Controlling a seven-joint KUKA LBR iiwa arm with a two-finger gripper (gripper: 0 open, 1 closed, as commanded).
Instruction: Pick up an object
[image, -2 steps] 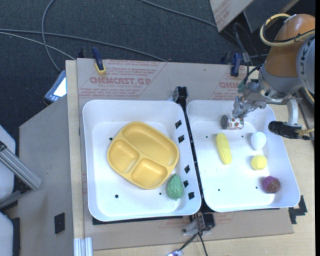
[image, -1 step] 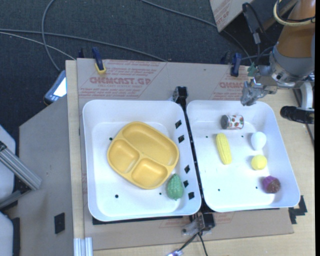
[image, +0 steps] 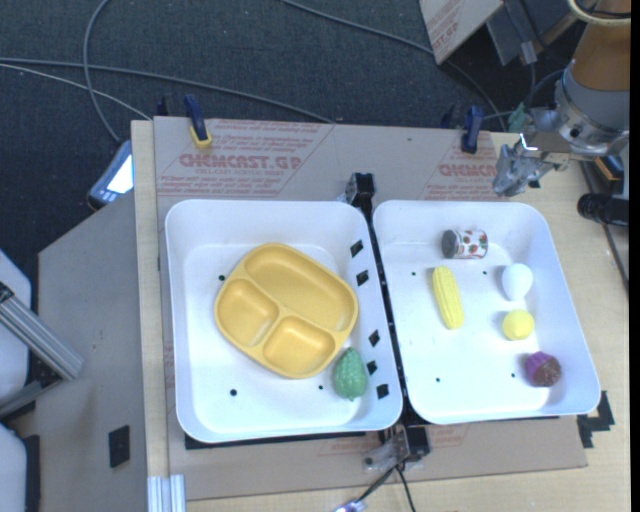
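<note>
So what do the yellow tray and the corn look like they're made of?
Yellow tray: likely molded plastic, a smooth, slightly glossy one-piece with three rounded compartments. Corn: probably toy plastic or rubber, uniform bright yellow with faint ridges; too small to be sure.

The bench (image: 260, 160) is carrying two white bins: right bin (image: 565, 330) nearest the gripper (image: 515, 172), left bin (image: 190, 330) farther off.

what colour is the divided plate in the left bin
Yellow: the divided plate shows plainly in the camera view, lying in the left bin.
</note>
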